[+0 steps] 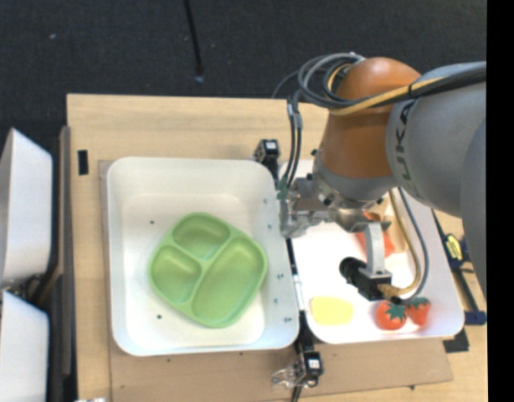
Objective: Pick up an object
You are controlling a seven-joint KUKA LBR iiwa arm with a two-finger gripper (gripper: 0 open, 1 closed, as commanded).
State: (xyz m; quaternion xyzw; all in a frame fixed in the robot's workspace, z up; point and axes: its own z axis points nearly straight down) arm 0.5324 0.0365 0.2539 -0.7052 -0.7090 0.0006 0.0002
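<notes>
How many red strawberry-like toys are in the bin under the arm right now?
2 red toys: one beside the yellow piece, the other close on its right. The arm may hide more.

Green divided plate (208, 269) lies flat in left bin (138, 198).

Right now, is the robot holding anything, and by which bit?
I can't tell: the arm blocks the view beneath it, over the right bin. The yellow piece and red fruits lie loose.
</notes>
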